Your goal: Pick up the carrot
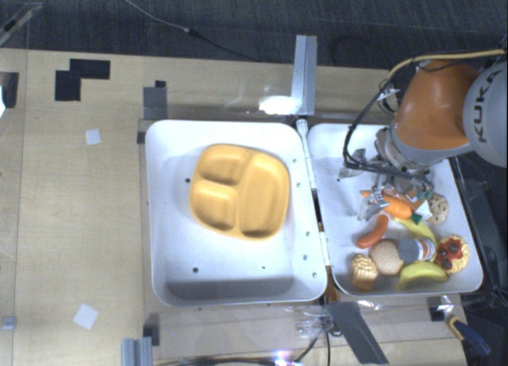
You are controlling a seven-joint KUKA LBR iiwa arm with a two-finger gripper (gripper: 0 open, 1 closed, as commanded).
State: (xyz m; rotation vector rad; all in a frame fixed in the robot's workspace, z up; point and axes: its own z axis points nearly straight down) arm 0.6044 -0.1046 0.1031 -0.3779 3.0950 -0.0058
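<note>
The carrot (399,206) is a short orange piece with a green tip. It lies in the right bin (333,158), among the toy foods near that bin's right side. The gripper (386,190) hangs under the grey and orange wrist, right above the carrot's upper left end, and the wrist hides part of the carrot. From this angle I can't make out whether the gripper is touching the carrot.
Around the carrot lie a red sausage (371,233), a tan potato (386,257), a corn cob (364,271), a banana (421,274), a berry cluster (452,252) and a cookie (436,208). The left bin (167,269) holds a yellow divided tray (238,190). A ridge (315,206) separates the two bins.
</note>
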